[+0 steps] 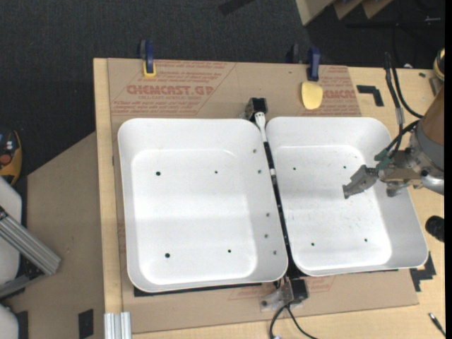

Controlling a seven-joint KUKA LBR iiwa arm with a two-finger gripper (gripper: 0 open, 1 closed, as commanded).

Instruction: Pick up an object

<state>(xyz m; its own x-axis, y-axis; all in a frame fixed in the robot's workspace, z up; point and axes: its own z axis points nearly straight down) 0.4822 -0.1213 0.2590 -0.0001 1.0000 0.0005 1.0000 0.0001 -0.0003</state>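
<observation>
Your jaws (355, 183) hang over the right bin (311, 253), toward its right side; you cannot tell from here how they stand, and nothing shows between them. No object to pick lies in either bin. The left bin (141, 260) touches the right one along the middle. A yellow piece (311, 94) lies on the table (212, 80) behind the right bin.

A grey metal tool (358, 182) with dark fingers, green wiring at its wrist, and black cables alongside.
</observation>
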